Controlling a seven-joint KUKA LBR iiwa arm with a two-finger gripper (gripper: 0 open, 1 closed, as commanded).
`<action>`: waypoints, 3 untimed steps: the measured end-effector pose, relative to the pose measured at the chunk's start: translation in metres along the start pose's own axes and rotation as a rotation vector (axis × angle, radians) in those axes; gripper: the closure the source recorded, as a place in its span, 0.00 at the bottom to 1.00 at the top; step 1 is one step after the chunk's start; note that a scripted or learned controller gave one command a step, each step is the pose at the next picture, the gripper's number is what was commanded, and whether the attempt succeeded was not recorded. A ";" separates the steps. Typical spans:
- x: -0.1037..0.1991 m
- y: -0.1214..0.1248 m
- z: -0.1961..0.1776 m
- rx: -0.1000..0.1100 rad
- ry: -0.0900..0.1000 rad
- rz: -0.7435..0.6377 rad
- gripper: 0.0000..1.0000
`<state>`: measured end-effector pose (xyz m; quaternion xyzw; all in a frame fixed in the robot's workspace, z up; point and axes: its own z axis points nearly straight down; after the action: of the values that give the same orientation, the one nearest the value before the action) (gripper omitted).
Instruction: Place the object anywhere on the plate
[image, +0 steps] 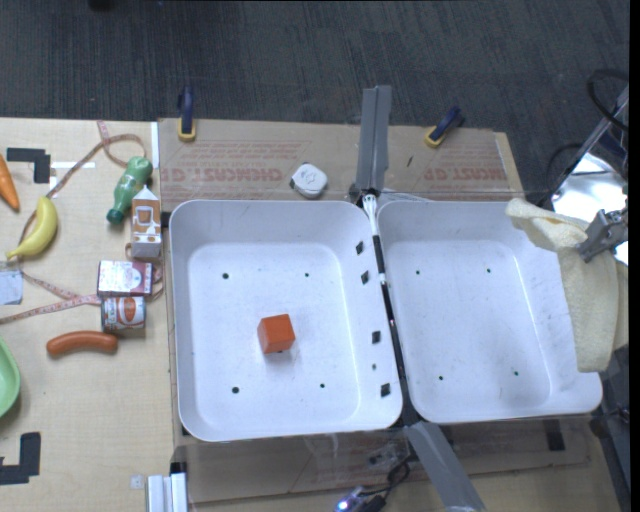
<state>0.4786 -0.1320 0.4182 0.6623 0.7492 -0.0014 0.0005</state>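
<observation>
An orange-red cube (276, 333) rests on the floor of the left white bin (200, 400), a little left of and below its middle. Nothing touches the cube. A sliver of a green plate (6, 378) pokes in at the far left edge of the bench, outside the bins and well left of the cube.
The right white bin (560, 400) has a cream cloth (585, 300) draped over its right rim. Left of the bins lie a banana (36, 228), green bottle (130, 186), small carton (146, 225), can (124, 313) and sausage (82, 344). A white disc (309, 180) sits behind the bins.
</observation>
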 end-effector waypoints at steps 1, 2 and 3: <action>-0.080 -0.010 -0.022 0.001 0.000 0.006 1.00; -0.089 -0.011 -0.022 0.001 0.001 0.048 1.00; -0.089 -0.011 -0.022 0.002 0.001 0.152 1.00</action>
<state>0.4785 -0.2221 0.4404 0.7172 0.6968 -0.0017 -0.0004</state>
